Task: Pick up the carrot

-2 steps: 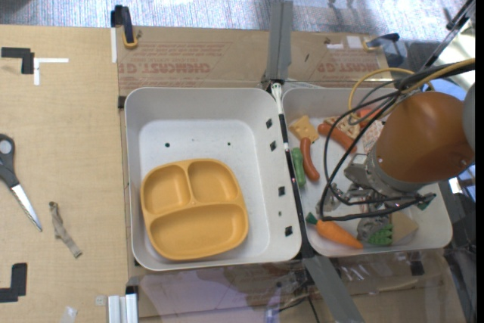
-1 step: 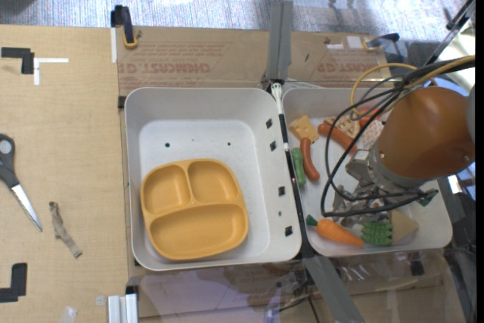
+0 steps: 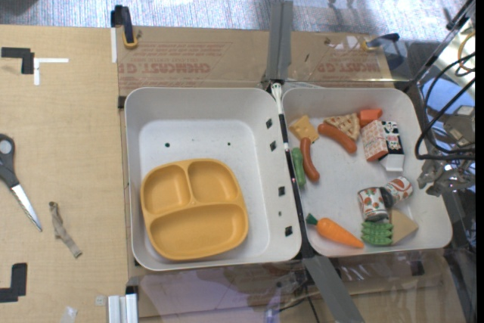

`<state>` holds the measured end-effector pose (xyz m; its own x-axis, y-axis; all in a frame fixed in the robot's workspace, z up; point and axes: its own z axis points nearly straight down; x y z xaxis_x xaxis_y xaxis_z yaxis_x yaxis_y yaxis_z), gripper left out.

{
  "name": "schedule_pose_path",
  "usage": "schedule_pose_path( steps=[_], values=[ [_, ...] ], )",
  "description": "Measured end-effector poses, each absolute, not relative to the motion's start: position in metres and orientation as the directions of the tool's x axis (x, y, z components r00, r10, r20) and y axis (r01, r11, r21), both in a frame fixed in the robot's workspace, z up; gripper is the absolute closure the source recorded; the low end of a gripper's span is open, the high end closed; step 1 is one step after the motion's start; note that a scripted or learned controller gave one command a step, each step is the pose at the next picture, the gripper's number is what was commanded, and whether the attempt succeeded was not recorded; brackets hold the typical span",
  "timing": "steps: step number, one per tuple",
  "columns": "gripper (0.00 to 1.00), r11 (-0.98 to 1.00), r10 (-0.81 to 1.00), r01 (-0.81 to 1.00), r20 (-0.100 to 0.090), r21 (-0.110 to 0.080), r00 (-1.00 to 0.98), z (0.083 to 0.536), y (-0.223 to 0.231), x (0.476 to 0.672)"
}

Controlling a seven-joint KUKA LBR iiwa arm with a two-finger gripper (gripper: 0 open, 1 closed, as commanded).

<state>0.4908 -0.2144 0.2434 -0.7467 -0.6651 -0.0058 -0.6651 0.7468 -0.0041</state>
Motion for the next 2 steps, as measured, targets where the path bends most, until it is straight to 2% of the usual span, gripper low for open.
schedule_pose_path(
  steps=[1,2],
  values=[
    [1.00,0.436,-0.900,-0.900,-0.006,-0.005,-0.436,0.272,-0.179,0.506],
    [1.00,0.717,-0.697,-0.697,-0.004,0.000,-0.717,0.233,-0.120,0.505]
  ],
)
